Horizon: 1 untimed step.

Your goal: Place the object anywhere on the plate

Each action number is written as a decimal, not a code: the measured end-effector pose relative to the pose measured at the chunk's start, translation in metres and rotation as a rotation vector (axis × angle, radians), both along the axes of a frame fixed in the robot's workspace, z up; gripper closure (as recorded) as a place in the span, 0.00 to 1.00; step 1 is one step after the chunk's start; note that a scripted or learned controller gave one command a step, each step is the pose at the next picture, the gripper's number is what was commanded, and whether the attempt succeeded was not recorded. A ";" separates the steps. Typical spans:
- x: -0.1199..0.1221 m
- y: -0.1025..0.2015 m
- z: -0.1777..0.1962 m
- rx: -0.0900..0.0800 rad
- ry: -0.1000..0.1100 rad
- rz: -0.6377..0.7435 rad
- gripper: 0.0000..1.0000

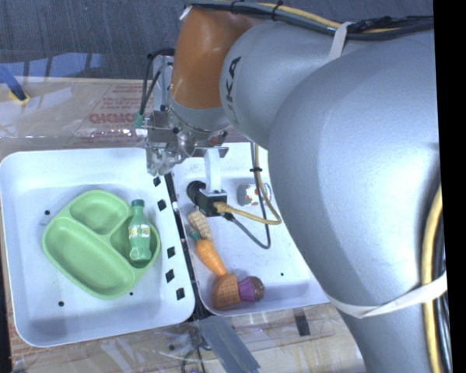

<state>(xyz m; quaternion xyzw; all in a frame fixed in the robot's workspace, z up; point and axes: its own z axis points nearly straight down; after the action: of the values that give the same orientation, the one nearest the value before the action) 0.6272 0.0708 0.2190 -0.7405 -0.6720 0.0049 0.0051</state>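
Bottle (140, 235) is seen lying on the green plate (84, 252) in the left bin (17, 232), so the job looks done. Gripper (163, 160) is raised at upper middle; its grip cannot be told. Next, only backing away seems needed.

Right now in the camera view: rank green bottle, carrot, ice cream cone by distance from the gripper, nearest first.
From the gripper, over the rim between the bins:
1. green bottle, lying on the green plate in the left bin.
2. carrot, right bin, mid-way down.
3. ice cream cone, right bin's near corner.
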 end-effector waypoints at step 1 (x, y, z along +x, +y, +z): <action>0.000 0.000 0.000 0.000 0.000 0.000 0.00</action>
<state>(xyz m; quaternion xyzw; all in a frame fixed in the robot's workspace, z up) 0.6272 0.0709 0.2189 -0.7404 -0.6721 0.0050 0.0051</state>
